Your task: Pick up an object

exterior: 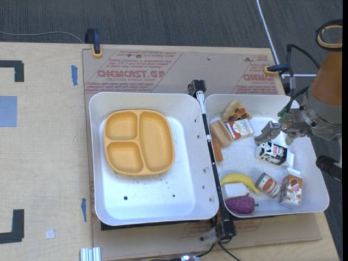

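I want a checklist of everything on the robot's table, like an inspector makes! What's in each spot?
Surface: wooden bench with a printed board under two white bins, the left bin and the right bin.
Job's things: in the right bin, a banana, purple grapes, a hot dog, a small can, a black-and-white carton and other little packets.
Clutter: a yellow divided plate in the left bin.
Gripper: gripper low over the right bin, just above the black-and-white carton; nothing seen between its fingers.
Cables: a white cord across the floor; a thin wire at top left.
Surroundings: dark carpet; clamps at the board's corners; blue tape on the bench.
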Available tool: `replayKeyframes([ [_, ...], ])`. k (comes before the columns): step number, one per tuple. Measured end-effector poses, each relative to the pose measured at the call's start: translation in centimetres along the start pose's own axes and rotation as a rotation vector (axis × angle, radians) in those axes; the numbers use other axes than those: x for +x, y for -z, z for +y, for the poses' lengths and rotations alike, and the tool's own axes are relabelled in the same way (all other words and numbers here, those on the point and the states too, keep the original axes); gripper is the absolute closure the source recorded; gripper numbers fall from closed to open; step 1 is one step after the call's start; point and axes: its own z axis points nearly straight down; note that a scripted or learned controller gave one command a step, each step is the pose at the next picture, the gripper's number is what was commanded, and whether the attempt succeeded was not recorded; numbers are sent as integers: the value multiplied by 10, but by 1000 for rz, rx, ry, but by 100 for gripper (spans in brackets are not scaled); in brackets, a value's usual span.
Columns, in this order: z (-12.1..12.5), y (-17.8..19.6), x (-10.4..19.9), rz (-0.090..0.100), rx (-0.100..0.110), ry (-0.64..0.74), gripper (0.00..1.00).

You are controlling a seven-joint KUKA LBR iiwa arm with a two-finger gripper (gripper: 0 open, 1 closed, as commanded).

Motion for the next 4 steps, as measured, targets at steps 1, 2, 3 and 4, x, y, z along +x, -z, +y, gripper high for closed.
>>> replayKeyframes([
  [1,-42,-139,-10,-2,-5,0,0],
  [2,12,-145,20,-6,-14,-1,0],
  [3,-21,-145,22,-6,-17,0,0],
  [4,-20,-134,18,-15,-25,-4,100],
])
